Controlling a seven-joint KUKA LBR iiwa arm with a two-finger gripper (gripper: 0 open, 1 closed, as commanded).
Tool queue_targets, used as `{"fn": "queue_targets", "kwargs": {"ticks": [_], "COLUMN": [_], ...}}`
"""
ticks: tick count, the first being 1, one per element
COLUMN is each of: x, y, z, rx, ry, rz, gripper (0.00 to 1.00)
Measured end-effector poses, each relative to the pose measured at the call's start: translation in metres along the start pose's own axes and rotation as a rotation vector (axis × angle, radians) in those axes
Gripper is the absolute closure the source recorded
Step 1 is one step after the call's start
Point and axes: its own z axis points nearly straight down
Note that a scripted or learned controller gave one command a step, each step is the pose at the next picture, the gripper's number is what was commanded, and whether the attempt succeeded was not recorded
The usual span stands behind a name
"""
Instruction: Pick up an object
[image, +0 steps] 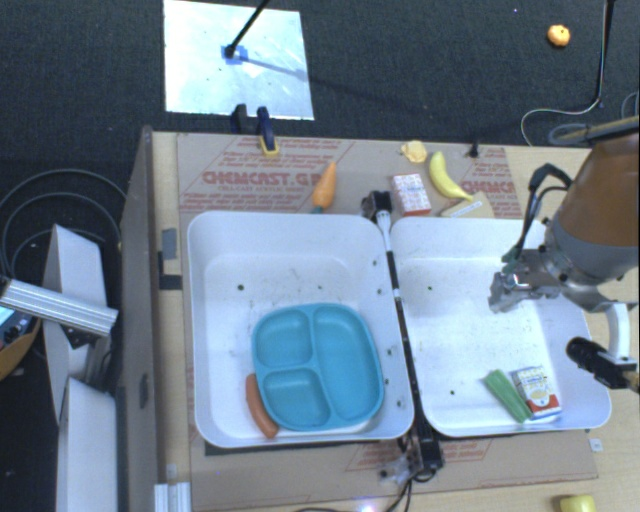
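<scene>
I read red "CHEMCAST" print on the brown board (262, 178), far left of the gripper (506, 292); box labels illegible.

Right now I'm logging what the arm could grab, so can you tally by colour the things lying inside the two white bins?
Blue: 1, the divided tray in the left bin
Orange: 1, the carrot-like piece beside the tray
Green: 1, the stick in the right bin
White and red: 1, the small carton next to the stick
Total: 4
</scene>
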Motion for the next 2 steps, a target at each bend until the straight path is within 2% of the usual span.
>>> {"fn": "queue_targets", "kwargs": {"ticks": [1,2], "x": [-0.066,-0.034], "y": [0.011,0.048], "z": [0.0,0.024], "rx": [-0.007,-0.007], "ry": [-0.007,-0.005], "rz": [0.014,0.004], "gripper": [1.0,1.0]}}
